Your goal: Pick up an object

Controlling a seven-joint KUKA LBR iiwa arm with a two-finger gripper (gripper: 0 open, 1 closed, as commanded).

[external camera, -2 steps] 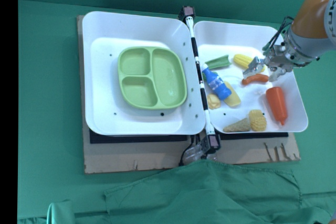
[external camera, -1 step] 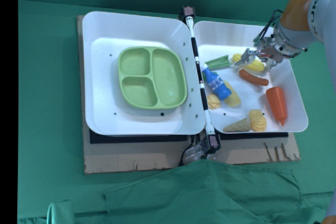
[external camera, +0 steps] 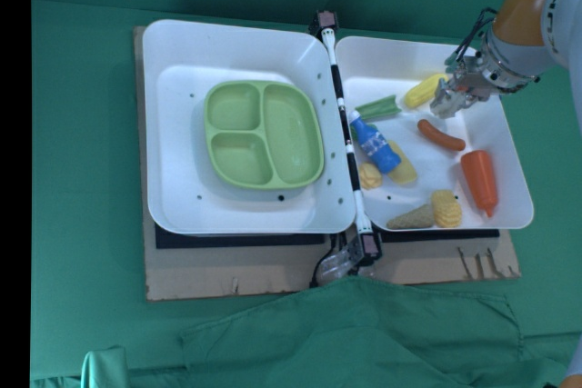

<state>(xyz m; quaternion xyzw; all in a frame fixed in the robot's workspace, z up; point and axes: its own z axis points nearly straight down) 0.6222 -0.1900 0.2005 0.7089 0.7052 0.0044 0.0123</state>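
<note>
Gripper (external camera: 446,104) low in right bin (external camera: 509,150), finger state unreadable. Yellow corn cob (external camera: 424,90) just beside it, leftward; sausage (external camera: 441,135) just below. Probably lining up on one.

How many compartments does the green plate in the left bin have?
3. The green plate has two smaller compartments on its left side, one behind the other, and one long compartment along its right side.

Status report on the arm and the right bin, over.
Gripper low over right bin, beside toy corn cob. Nothing seen held. Hot dog close below. Green divided plate alone in left bin.
</note>
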